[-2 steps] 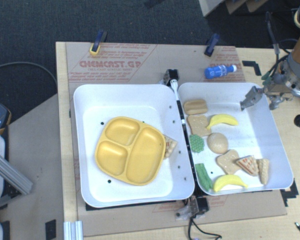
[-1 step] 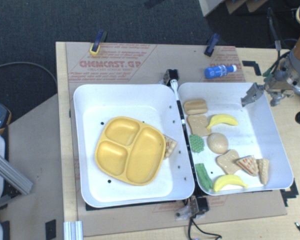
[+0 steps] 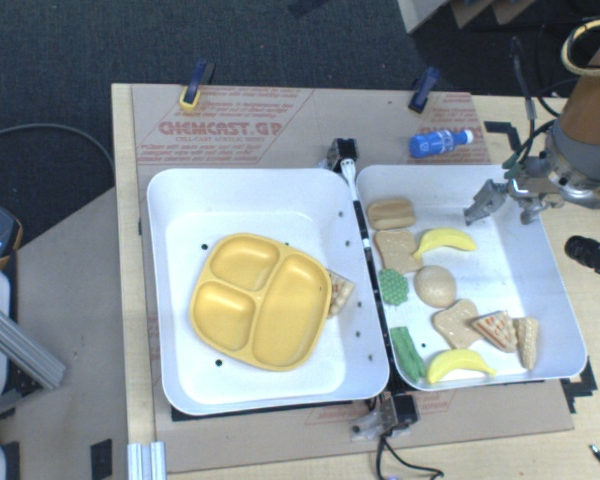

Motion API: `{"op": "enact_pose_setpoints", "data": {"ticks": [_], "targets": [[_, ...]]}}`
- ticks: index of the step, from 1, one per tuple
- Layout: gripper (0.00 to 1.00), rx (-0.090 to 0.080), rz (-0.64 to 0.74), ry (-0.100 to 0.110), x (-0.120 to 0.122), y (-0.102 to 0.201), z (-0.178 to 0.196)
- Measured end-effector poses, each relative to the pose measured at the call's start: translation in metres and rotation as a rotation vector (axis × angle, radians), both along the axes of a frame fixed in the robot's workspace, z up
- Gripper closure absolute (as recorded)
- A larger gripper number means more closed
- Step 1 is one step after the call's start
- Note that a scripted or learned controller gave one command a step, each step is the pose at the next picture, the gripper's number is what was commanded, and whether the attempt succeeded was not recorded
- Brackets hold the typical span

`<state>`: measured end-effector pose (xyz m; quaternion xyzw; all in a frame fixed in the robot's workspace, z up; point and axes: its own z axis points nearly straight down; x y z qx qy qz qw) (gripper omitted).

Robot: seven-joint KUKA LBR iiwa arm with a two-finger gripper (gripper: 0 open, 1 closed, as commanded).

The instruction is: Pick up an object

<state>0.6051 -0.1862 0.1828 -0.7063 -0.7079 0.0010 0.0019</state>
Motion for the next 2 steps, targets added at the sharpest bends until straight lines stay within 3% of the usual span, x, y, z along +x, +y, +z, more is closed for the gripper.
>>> {"op": "enact_pose_setpoints", "data": {"ticks": [2], "targets": [[0.0,0.0,-0.002,0.0,-0.002,0.003,-0.094]]}}
